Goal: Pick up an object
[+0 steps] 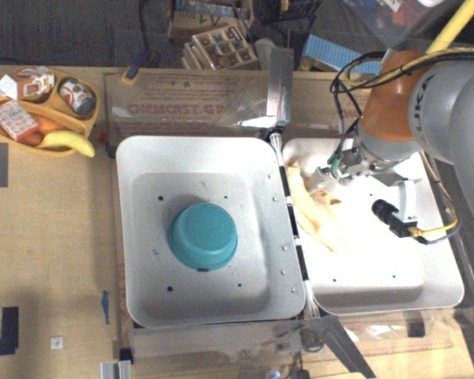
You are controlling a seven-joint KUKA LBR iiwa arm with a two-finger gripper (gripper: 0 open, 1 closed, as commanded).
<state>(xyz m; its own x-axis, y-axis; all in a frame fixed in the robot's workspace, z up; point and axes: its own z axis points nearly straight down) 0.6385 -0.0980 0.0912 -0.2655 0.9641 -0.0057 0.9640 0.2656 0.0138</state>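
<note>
Two white bins fill most of what we see: the left bin [142, 164] and the right bin [426, 279], touching along a shared rim in the middle. Over the right bin's upper part hangs the arm [450, 109], grey with its orange band, coming in from the right and angled down toward that bin's upper-left corner.

Next in size is the teal bowl [205, 236], which sits upside down near the middle of the left bin, well apart from the arm and beyond the shared rim. We judge it a poor candidate for this try.

In the right bin a pale yellowish strip [310, 210] lies along the left wall, washed out by glare. It looks like a limp peel or a scrap of soft material; we cannot tell which. Its long axis runs from the upper-left corner down toward the bin's centre, on a slant.

Smallest is the gripper [329, 174], low over the floor at the strip's upper end. The strip lies just beside it, extending down and to the left from the tip. Whether tip and strip touch, we cannot tell, and the view does not let us say whether the gripper is released or clenched; nothing is visibly held.

We judge that the coming move turns on this relation: the strip's bulk lies below-left of the tip, close against the wall, so a grasp across its narrow width, not along its length, seems the better chance.
</note>
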